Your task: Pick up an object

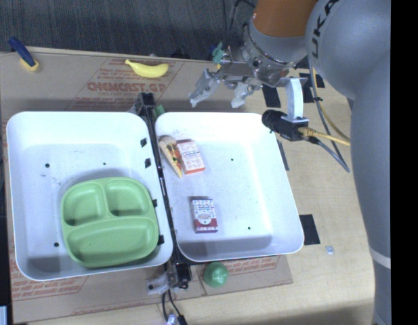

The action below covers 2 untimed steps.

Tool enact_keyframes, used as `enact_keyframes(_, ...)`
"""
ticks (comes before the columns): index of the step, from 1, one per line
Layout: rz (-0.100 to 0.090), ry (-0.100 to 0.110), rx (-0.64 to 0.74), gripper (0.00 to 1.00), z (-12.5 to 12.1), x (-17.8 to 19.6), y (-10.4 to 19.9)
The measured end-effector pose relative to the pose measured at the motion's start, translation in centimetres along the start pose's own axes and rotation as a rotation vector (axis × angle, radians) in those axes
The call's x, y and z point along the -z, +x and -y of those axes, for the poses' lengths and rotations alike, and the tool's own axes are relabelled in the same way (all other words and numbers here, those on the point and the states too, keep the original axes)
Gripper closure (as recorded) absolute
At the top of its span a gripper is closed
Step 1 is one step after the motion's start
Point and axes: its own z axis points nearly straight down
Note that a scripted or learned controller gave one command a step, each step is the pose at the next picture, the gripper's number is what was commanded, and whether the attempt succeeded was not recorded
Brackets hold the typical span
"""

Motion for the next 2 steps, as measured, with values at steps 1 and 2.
enact_keyframes(1,0.002,-0.006,-0.003,0.00,-2.5,2.8,-5.3)
enact_keyframes(2,0.000,0.000,0.000,0.00,-1.7,0.0,-1.2)
